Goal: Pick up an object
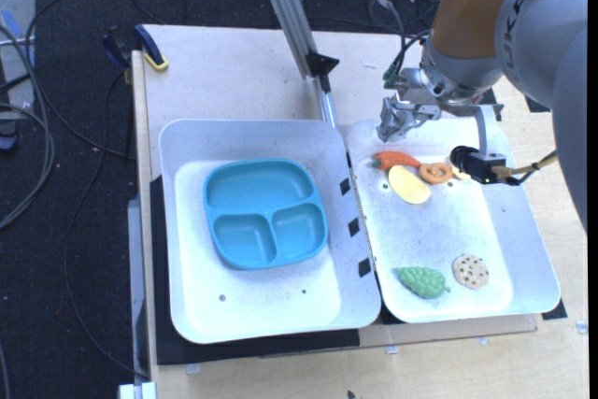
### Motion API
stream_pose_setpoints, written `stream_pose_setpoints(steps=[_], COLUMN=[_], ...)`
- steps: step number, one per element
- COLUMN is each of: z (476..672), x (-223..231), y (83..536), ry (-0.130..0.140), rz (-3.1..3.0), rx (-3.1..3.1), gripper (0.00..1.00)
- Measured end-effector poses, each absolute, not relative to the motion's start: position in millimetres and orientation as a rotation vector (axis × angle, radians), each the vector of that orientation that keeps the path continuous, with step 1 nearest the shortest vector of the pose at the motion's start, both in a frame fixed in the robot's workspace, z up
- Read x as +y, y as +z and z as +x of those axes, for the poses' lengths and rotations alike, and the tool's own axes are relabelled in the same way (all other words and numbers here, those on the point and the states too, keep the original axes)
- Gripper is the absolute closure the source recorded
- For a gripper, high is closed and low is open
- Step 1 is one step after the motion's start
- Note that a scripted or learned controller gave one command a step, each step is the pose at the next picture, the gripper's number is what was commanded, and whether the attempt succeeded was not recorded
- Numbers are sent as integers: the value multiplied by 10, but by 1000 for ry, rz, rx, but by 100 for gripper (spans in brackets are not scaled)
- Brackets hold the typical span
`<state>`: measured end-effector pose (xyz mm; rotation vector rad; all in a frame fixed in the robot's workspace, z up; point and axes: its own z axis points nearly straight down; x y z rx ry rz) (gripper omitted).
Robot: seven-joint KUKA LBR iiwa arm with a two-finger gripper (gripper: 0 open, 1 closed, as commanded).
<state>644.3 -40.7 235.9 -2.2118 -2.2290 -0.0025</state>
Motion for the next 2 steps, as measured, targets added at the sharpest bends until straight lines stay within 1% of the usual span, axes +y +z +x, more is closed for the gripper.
stream_pose_setpoints(steps=[2], z=[6150], x=[553], y=[2187], ry=[2], rz=[-2211], rx=[-2227], gripper=[100])
